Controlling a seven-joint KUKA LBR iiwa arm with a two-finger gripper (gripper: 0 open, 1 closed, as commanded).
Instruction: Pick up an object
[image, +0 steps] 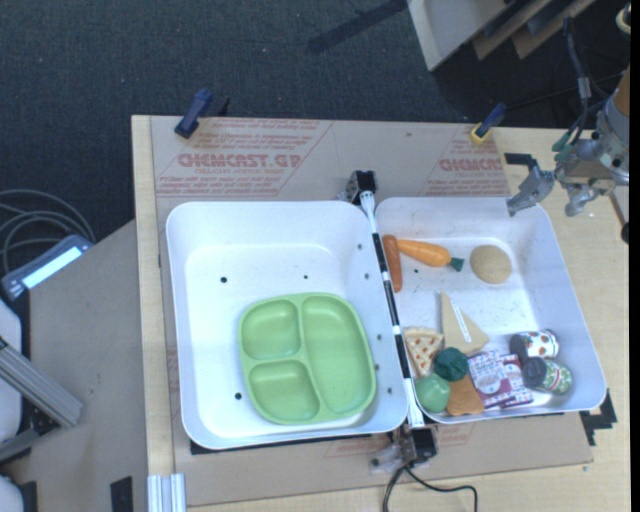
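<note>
Camera view. Gripper (553, 192) at far right rim of right bin (560, 240), 2 fingers spread apart, nothing between them. Poised above the bin's back corner, well apart from most contents.

Right bin contents, candidates for the pick: carrot (432, 253) lying along the back, near the divider; tan round bread roll (490, 263) just beside it, nearest the gripper; pale cheese wedge (460, 322) mid-bin; pizza slice (422, 350) against the divider. Front corner packed tight: green ball-shaped item (433, 392), dark teal item (450, 363), printed packet (495, 380), small cans (540, 345) touching one another.

Left bin (200, 260): green divided plate (303, 357) alone, toward the front.

Risks, as judgement:
- Descent straight down from present spot likely to meet bin wall or bare floor (no object directly under the fingers, as far as visible).
- Roll rounded and smooth: prone to squirting out of a 2-finger pinch if taken off-centre.
- Cheese wedge and pizza slice flat: fingers apt to scrape the bin and close on nothing.
- Front cluster crowded: fingers liable to land on neighbours, shove the pile, or lift 2 items.
- Carrot close to divider: little room for 1 finger on that side.
</note>
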